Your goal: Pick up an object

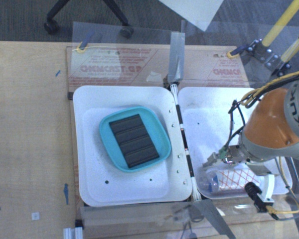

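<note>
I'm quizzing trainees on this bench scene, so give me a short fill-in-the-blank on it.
1. The blue plate lies in the ___ bin.
2. On the plate rests a dark ___ block.
3. The arm's band is ___.
4. The clear bottle lies in the ___ bin.
Missing: left; ridged; orange; right

arm point(274, 123) cut off at right

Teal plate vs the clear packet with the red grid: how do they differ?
The teal plate lies in the left bin; the clear packet lies in the right bin, at its near edge under the hand. The plate is opaque and solid teal; the packet is see-through with a red grid. The plate carries a dark ridged block; the packet carries nothing. The plate looks larger. Both lie flat.
</note>
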You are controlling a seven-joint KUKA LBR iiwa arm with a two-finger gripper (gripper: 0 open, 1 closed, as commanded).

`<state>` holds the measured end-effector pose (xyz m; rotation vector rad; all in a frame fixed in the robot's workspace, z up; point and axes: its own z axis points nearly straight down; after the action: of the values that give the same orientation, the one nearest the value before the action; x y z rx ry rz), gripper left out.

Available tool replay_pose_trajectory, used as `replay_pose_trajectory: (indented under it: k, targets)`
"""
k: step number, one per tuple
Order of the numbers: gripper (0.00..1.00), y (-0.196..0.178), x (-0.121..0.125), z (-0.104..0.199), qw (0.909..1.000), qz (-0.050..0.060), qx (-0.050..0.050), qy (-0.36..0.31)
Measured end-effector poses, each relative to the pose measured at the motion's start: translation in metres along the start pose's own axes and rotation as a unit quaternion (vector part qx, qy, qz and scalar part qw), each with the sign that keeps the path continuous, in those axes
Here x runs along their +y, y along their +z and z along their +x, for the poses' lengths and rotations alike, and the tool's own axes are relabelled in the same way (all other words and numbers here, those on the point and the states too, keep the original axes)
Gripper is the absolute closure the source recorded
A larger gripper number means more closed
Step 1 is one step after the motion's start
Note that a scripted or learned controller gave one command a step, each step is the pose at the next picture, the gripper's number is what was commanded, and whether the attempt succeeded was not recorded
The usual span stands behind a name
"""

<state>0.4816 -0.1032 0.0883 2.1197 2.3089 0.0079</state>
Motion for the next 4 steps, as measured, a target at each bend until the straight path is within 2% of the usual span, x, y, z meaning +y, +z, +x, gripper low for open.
replay_pose_trajectory:
  k: [1,2,3,4]
  targets:
    - [0.0,-0.08,-0.006,-0.052,0.999,0.004,0.0,0.043]
    - [0.0,0.0,0.007,0.006,0.9995,0.0,0.0,0.032]
    - [0.0,-0.061,0.018,-0.059,0.9996,0.004,0.0,0.027]
    - [0.0,0.0,-0.001,-0.008,0.9989,0.0,-0.001,0.047]
